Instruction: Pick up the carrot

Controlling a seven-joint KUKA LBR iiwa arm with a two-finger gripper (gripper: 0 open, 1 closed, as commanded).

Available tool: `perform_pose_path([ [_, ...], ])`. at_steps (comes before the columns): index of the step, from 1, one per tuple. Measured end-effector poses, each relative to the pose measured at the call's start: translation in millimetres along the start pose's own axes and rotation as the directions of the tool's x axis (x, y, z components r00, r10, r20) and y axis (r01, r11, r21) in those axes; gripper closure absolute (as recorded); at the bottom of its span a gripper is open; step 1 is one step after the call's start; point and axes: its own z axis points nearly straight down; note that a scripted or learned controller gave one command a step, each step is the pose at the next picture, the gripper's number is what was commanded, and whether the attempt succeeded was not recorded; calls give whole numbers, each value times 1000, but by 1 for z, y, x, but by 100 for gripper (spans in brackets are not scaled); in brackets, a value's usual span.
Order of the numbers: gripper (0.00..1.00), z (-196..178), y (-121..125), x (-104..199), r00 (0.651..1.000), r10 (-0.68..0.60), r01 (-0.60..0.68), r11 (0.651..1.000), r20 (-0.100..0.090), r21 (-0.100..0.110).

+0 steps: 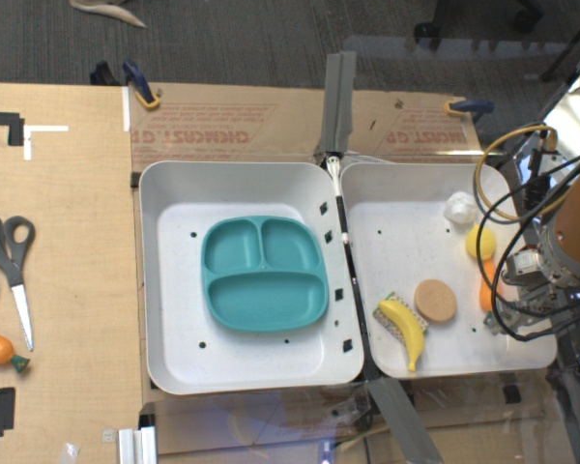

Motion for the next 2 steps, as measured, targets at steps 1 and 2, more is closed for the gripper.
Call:
perform_pose_path([
  [1, 0, 0, 0, 0, 1000, -1, 1, 1000, 0, 0],
  [2, 0, 49, -57, -9, 990, 142, -142, 990, 1, 3],
])
